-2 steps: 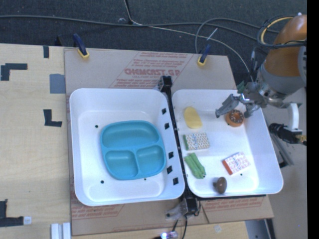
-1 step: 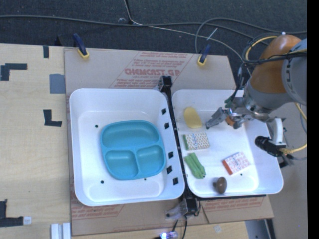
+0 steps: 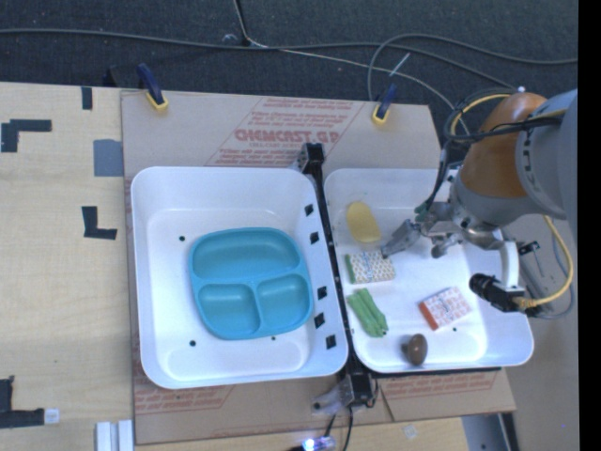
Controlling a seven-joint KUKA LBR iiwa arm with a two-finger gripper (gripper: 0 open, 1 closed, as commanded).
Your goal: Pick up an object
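The claw (image 3: 406, 240) hangs open and holds nothing, right of centre, just beside the checkered packet (image 3: 371, 268).

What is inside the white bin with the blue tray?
Inside the left bin lies a blue tray with three compartments; nothing shows in them. Whatever is under the tray is covered, so I cannot tell.
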